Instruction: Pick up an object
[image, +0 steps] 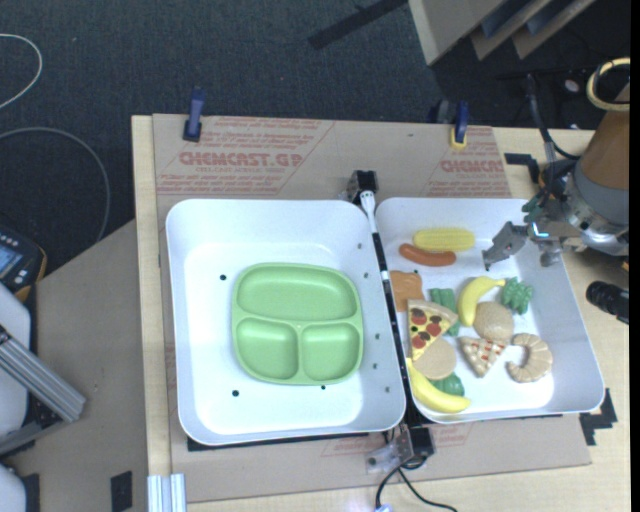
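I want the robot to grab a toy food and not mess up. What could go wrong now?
1. The toys in the right bin lie crowded: the pizza slice, the cookie and the croissant touch or nearly touch, so the gripper might nudge neighbours or catch two.
2. The gripper hovers near the bin's far right corner, above bare floor, so closing there would likely grab nothing.
3. The corn and sausage are round and might roll or slip out.

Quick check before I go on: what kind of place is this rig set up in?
Most likely a robotics lab test bench. Two white bins sit on a protective sheet held down by blue clamps, toy food such as a plastic banana fills the right bin, and loose cables trail over dark carpet.
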